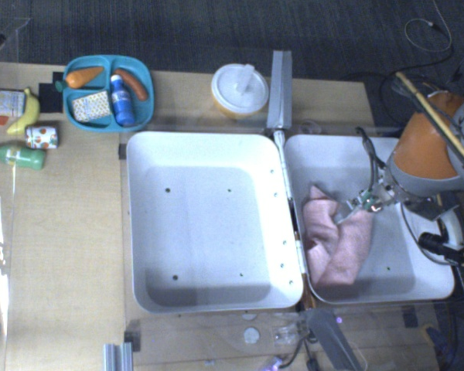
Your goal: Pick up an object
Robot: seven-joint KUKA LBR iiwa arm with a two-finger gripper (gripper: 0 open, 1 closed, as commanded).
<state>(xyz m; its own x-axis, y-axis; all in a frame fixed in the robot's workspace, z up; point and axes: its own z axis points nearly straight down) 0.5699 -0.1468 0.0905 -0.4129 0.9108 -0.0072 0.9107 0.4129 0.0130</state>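
Pink cloth (336, 242) could slip since it's floppy, and I can't tell if the gripper (354, 205) has pinched it.

A grey robot arm (437, 178) with a broad orange band (421, 147), black cables trailing alongside, ending in a small metal gripper (354, 206) with slim silver fingers.
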